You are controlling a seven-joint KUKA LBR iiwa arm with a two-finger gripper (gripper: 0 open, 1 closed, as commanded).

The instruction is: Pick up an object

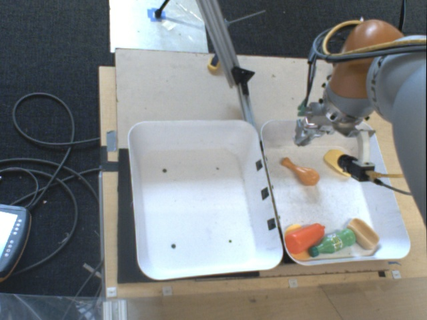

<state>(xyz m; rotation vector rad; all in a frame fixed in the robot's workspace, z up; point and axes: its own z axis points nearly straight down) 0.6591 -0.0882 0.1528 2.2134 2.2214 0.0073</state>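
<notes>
Camera view, from above and at a slant: the grey arm comes in from the right and holds its gripper (308, 134) over the far end of the right bin (393, 235), above bare floor near the far wall. Nothing shows between it and the bin, so it carries no object; how wide the jaws stand I cannot tell at this size and angle.

The candidates all lie in the right bin. A tan drumstick-shaped toy (301, 171) rests alone near the middle, just toward the camera from the gripper, and is probably the easiest target because it has free space around it. A yellow piece (335, 162) lies beside it to the right, partly under a black fitting on the arm. Along the near wall a red pepper-like toy (305, 236), a green bottle (333, 242) and a tan bun-shaped piece (364, 233) crowd together, touching or nearly so, which would hamper a clean grasp.

The left bin (143, 139) sits alongside.
</notes>
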